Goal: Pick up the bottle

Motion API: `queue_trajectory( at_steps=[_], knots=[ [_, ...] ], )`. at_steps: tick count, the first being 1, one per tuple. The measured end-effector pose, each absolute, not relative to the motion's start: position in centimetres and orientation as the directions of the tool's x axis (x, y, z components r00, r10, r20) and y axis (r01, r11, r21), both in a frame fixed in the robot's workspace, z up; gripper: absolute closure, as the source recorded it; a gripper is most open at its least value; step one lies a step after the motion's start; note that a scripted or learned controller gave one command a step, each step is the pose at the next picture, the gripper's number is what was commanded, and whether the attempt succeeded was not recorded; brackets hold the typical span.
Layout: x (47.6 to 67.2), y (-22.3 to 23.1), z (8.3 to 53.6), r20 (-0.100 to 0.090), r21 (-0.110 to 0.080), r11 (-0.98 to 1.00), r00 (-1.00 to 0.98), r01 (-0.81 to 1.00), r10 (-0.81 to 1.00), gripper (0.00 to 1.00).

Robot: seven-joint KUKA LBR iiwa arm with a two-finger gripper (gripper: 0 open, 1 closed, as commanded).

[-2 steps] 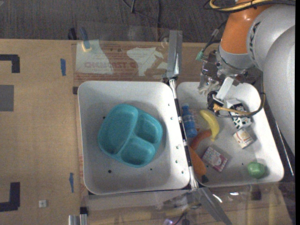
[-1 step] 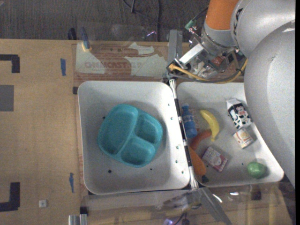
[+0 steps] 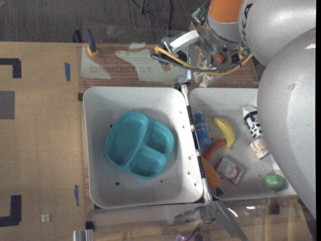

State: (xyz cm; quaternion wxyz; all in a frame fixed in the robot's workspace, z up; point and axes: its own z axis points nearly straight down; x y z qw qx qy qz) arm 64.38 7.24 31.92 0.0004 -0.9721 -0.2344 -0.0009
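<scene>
Bottle (image 3: 202, 130) lies in right bin, below gripper (image 3: 193, 77).

The grey arm (image 3: 283, 114) is covering the right part of the right-hand bin (image 3: 235, 93) and is running off the picture's top and right edges. The pincer (image 3: 200, 67) is sitting among cables, its fingers too cluttered to read. The blue bottle (image 3: 202, 130) is showing too blurred for its label.
</scene>
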Motion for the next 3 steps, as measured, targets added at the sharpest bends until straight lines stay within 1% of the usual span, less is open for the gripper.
queue_trajectory(
  at_steps=[1,2,3],
  knots=[
    [61.6,8.6,28.7,-0.001,-0.001,-0.979,0.979,0.203,0.203,1.0],
    [60.0,13.7,32.6,0.001,0.0,-0.977,0.977,0.215,0.215,1.0],
    [60.6,22.1,34.0,0.002,0.0,-0.98,0.98,0.197,0.197,1.0]
  ],
)
